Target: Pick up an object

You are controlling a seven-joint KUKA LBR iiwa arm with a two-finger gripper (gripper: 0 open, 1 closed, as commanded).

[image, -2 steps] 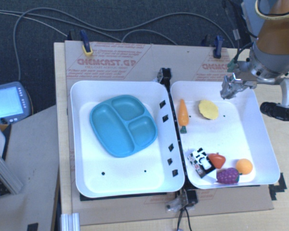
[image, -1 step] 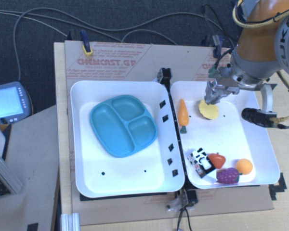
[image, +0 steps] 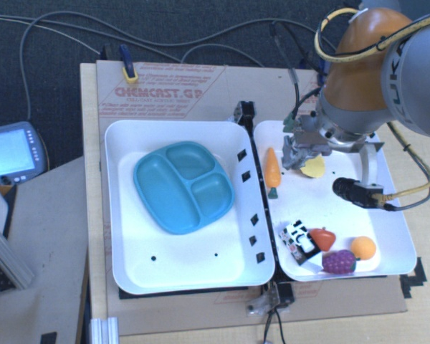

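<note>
At the near edge of the right bin (image: 394, 213), a cluster of small things was seen: a purple bunch of grapes (image: 338, 262), an orange fruit (image: 363, 248) just beside it on the right, a red piece of toy food (image: 322, 238) touching the grapes from above, and a black-and-white patterned block (image: 298, 240) to the left, close to the divider between the bins. Farther back, a toy carrot (image: 271, 168) was laid lengthwise along the left wall of the same bin. A yellow piece (image: 314, 168) was found to the right of the carrot, partly covered by the end effector (image: 298, 153), which was lowered directly over its left part, apparently touching it. Whether the yellow piece was caught could not be told from this angle, nor whether the end effector was clenched or released. A black cylindrical part of the arm (image: 355, 190) was seen right of the yellow piece.

In the left bin (image: 129, 264), a blue sectioned plate (image: 184, 185) was placed well apart from the end effector. Behind both bins, on the worktop (image: 165, 92), a printed cardboard sheet was laid, with a yellow-and-blue clamp (image: 128, 64) at its far edge.
</note>
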